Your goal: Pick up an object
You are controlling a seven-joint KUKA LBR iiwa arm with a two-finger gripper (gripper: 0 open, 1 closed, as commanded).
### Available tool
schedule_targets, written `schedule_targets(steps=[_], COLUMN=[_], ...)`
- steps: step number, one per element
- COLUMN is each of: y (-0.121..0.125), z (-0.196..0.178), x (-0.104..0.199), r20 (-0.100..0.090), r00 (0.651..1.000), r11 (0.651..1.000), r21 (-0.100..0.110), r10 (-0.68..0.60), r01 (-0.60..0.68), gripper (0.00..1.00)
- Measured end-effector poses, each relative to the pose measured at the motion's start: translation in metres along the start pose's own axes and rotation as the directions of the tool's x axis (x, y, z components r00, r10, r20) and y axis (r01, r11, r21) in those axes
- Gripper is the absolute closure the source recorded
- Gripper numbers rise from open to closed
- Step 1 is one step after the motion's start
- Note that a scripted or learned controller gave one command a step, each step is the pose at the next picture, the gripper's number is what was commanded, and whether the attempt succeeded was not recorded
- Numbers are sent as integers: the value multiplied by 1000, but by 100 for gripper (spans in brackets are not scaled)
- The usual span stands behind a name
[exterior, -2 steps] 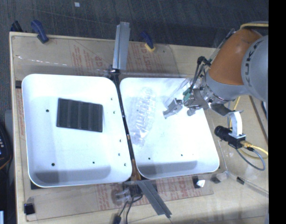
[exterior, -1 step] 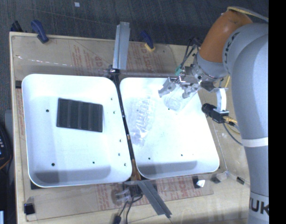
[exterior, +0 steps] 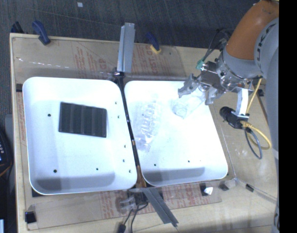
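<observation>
Lower gripper squarely onto clear cup at right bin's one o'clock — finger state cannot be told.

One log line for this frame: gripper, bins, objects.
gripper: over right bin, far corner | clear plastic object: beneath it | clear ribbed object: right bin | dark ribbed pad: left bin

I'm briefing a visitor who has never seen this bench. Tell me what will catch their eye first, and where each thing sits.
The dark ribbed rectangular pad stands out most, lying flat in the left bin against its white floor. Next is the grey arm with its orange band, reaching in from the right, its hand over the right bin's far corner. Near it lie clear plastic pieces, faint against the white.
</observation>
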State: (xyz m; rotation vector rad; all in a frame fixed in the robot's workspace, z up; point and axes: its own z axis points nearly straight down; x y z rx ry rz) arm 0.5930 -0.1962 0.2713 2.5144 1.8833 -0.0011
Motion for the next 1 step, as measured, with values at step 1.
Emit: schedule_targets(steps=[1], y=[0], z=[0], x=[0], r20=[0], r00=[1000], r11=[1000], r21=[0], r10=[0], r01=[0], gripper=[0])
